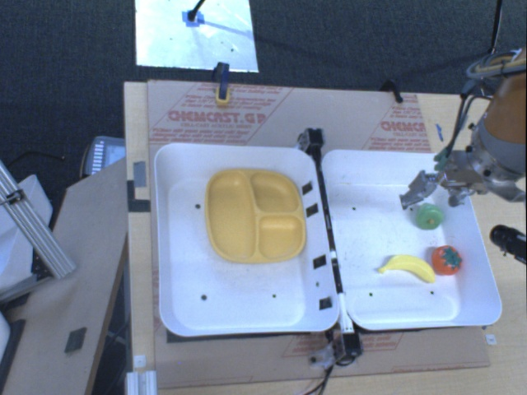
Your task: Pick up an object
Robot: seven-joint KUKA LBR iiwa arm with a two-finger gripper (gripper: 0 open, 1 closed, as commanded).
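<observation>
Camera view | green round object (428, 216) | under hand (435, 189)

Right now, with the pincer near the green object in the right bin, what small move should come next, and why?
Probably a short descent straight onto the green object. The pincer sits just above it in the right bin, while the banana and the orange-red fruit lie farther toward the near edge, so the green one seems the closest target.

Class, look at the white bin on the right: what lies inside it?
Inside the right bin lie a yellow banana, an orange-red fruit and a green object. The gripper hangs over the green object, covering its upper edge.
</observation>
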